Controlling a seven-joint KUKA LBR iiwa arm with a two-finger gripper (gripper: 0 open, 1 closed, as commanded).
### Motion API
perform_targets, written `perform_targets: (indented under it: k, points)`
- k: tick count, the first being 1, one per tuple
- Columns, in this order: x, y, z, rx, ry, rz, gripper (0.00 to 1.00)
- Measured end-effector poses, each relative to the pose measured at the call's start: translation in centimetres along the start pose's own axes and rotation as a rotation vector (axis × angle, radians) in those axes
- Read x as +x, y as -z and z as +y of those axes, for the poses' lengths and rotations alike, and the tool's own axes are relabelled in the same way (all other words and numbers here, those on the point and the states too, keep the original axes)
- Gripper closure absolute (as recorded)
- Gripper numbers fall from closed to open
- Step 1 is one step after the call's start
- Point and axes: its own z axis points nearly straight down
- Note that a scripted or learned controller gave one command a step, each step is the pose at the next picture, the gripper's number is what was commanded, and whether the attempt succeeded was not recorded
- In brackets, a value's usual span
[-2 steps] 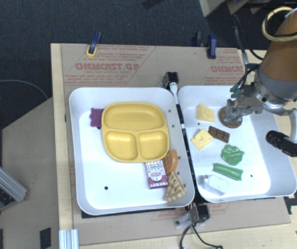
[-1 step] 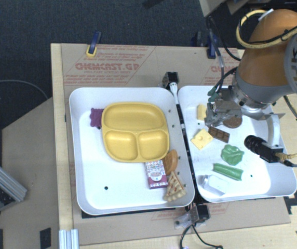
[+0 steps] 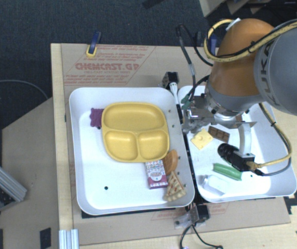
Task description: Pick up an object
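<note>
Yellow and pitted with holes like cheese, a small flat piece (image 3: 202,139) lies just beside my gripper (image 3: 191,115), on its near side as the camera looks down. It rests on the floor of the right-hand bin (image 3: 274,176). My gripper hangs over that bin's inner edge, close to the wall it shares with the left-hand bin (image 3: 90,176). From this angle my own wrist covers it, so I cannot tell whether it is open or closed.

A brown bar (image 3: 218,134) sits near my gripper too, touching or almost touching the yellow piece on the side away from the shared wall. Further toward the near rim, well apart from my gripper, lie a green stick (image 3: 226,171) and, beyond it, a white piece (image 3: 211,184).

Across the wall from my gripper, a yellow plate (image 3: 135,131) with three compartments fills the middle of the left-hand bin. A purple thing (image 3: 95,117) peeps out at the plate's far side from me. Off the plate's near edge are a brown sausage (image 3: 170,160), a red packet (image 3: 156,174) and a waffle (image 3: 174,187), clustered close together.
</note>
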Motion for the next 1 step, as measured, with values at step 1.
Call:
perform_targets:
  k: [1]
  points:
    - [5.08,-1.48,-1.88,0.001,-0.001,0.000,1.00]
